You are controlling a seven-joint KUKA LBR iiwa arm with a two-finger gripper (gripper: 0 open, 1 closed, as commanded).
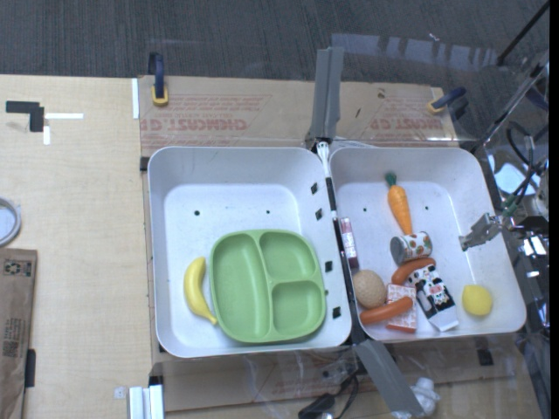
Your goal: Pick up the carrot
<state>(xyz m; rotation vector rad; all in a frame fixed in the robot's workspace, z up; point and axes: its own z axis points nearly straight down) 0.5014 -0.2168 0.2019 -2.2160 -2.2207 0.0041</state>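
Carrot waiting in the right bin, arm sitting at the frame's right edge.

The carrot is lying in the upper middle of the right bin, long axis nearly up-down, green top upward. The gripper is hovering right of it, slightly lower; its state cannot be told. Mirrored printing is showing on the cardboard, unreadable.

the gripper pokes in at the right edge, its grey tip angled leftward. the rest of the arm lies off to the right.
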